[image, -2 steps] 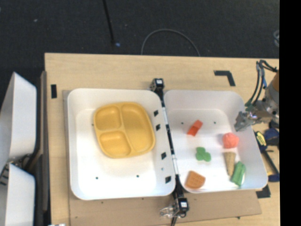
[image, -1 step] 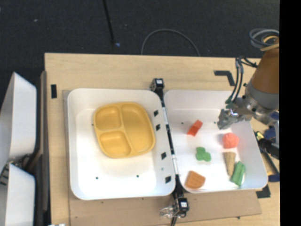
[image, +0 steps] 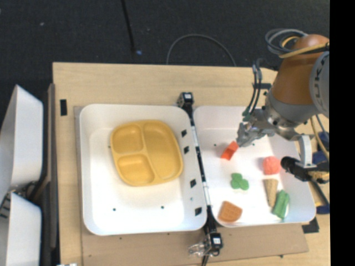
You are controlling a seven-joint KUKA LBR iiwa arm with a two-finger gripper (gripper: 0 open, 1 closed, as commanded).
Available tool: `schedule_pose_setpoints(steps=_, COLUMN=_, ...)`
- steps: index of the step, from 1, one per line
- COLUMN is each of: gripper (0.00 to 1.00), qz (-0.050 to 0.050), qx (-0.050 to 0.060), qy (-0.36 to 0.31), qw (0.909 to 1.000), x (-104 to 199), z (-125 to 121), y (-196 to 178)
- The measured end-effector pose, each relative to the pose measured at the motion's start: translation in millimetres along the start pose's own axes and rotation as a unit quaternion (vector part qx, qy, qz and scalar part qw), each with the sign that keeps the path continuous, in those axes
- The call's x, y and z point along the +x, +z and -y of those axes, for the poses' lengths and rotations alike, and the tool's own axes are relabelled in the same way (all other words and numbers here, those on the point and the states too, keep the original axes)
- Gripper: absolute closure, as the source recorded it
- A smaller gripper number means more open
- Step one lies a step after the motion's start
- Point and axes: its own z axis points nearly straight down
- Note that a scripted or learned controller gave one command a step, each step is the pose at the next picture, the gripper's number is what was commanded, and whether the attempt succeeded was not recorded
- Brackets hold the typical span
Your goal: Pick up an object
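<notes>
While pincer (image: 244,137) hangs just above red block (image: 229,151), finger state cannot be told | nothing lifted | grasp and lift outstanding

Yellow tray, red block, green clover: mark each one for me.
Yellow tray (image: 146,152): camera view, on the ridge where its three compartments meet.
Red block (image: 229,151): camera view, middle of its top face.
Green clover (image: 239,182): camera view, centre of the lobes.

arm (image: 299,87) cropped right, tool (image: 242,139) tips unclear
</notes>
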Motion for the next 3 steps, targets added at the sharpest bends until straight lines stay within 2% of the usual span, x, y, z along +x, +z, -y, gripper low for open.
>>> schedule_pose_setpoints(steps=2, gripper=1.0, qz=0.0, qx=0.0, qy=0.0, qw=1.0, x=105.3, z=-28.1, y=7.6)
schedule_pose_setpoints(steps=3, gripper=1.0, qz=-0.001, qx=0.0, qy=-0.001, qw=1.0, x=158.8, z=-46.2, y=-0.3)
